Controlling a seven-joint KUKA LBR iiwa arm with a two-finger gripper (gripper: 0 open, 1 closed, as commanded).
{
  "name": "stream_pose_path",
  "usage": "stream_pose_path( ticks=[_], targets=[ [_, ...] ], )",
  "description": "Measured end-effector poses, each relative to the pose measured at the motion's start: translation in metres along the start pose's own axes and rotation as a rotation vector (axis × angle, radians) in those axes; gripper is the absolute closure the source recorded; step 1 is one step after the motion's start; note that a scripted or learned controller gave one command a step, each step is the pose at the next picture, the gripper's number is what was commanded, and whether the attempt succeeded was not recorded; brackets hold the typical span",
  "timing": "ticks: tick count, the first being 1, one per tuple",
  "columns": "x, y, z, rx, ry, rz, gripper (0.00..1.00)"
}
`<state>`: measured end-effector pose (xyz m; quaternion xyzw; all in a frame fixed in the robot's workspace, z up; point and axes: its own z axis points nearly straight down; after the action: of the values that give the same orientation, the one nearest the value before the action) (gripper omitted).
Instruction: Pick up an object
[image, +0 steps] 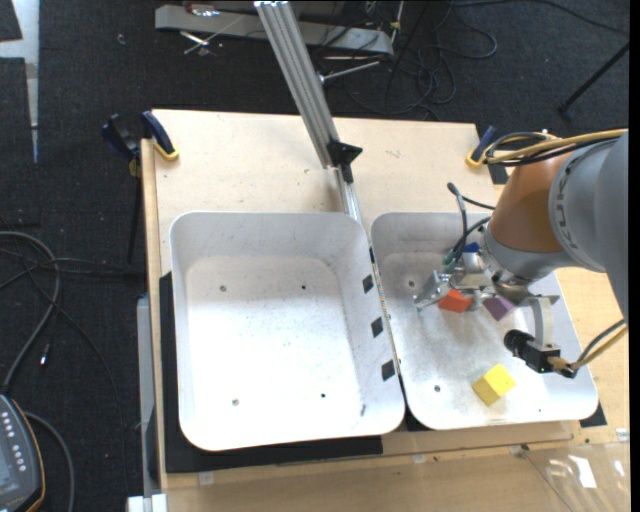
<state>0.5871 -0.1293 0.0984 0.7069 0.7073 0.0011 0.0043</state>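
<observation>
Here we take the right bin as our landmark. The grey arm with its orange band reaches over that bin's far right side, and its pincer hangs low inside the bin, near the middle. Just at the pincer's tip we see a small orange-red block; it sits right against the metal, but we cannot tell whether the pincer is clenched on it, released, or merely touching it. Just beside the orange-red block, toward the bin's right wall, lies a small purple block, partly under the wrist. Nearer the bin's front edge, well apart from the pincer, rests a yellow block on the bin floor. To the left of the right bin, touching it along one side, stands the left bin. Both bins sit on the pale table
</observation>
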Motion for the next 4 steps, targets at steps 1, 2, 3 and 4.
stream_pose_path(
  ticks=[1, 2, 3, 4],
  targets=[
    [0.014, -0.006, 0.002, 0.005, 0.004, -0.002, 0.00],
    [-0.056, 0.046, 0.004, 0.008, 0.003, 0.004, 0.00],
    [-0.030, 0.010, 0.003, 0.009, 0.005, 0.001, 0.00],
    [-0.031, 0.012, -0.007, 0.006, 0.004, 0.001, 1.00]
  ],
)
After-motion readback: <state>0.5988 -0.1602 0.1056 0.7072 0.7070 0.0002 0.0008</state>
